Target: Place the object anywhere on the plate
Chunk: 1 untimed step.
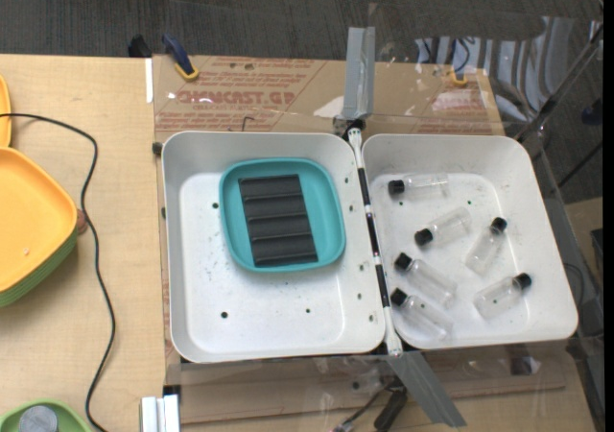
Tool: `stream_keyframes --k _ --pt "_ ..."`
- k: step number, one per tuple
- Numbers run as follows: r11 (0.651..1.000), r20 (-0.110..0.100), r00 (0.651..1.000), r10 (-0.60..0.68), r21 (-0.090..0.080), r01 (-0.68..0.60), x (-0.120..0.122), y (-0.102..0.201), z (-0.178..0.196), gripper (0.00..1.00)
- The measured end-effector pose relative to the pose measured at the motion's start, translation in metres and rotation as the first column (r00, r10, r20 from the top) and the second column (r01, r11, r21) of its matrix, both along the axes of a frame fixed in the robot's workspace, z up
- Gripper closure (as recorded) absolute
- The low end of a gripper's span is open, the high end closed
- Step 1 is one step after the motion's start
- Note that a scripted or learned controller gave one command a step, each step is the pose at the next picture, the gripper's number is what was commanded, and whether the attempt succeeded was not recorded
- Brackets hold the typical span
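Just clear vials (441, 228), seemingly loose

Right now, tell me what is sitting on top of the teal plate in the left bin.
A dark ribbed block lies flat across the middle of the teal plate in the left bin. The plate's centre under the block is covered, so anything there cannot be seen.

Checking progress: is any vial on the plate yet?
No. The teal plate in the left bin holds a dark ridged insert; the clear vials all lie in the right bin.
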<state>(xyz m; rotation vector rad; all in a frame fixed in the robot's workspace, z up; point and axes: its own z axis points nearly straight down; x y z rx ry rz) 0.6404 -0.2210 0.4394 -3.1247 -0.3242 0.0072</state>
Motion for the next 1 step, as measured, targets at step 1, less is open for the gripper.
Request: stream_keyframes --k 1 --pt "1.000 0.000 1.000 0.000 0.000 0.000 0.0133 -0.0001 -0.0003 0.00"
